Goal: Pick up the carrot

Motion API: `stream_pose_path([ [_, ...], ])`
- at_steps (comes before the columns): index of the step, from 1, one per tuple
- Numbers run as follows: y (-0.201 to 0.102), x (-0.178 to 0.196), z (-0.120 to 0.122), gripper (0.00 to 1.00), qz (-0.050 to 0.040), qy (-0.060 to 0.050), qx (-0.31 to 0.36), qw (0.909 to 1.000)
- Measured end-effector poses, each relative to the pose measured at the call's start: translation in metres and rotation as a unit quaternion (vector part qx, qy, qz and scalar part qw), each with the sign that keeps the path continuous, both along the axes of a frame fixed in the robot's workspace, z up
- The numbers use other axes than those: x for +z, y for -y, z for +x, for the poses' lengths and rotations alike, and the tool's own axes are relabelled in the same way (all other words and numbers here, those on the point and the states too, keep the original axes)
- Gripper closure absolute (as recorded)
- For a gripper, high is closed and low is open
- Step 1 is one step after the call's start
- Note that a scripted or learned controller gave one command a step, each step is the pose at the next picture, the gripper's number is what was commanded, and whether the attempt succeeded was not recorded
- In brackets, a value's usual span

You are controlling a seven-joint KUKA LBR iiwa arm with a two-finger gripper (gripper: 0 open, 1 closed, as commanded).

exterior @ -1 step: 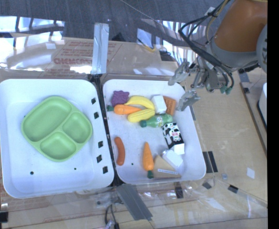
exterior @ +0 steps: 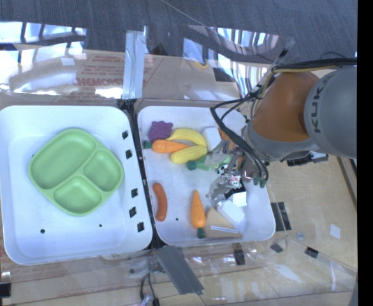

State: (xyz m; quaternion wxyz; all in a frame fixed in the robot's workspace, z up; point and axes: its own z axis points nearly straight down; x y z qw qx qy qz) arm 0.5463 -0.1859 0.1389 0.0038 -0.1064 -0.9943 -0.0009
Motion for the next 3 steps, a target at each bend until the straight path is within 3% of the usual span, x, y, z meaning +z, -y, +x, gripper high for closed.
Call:
stream_pose_path([
  [1,-0.046,-0.048,-0.022,0.0,-0.0006,0.002,-0.066,0.9978],
  [2,-0.047,-0.037,-0.02,1.0,-0.0012,0.003,-0.061,0.9981],
  [3,-0.11,0.057,-0.036,1.0,-0.0011,0.009,-0.013,0.9999],
])
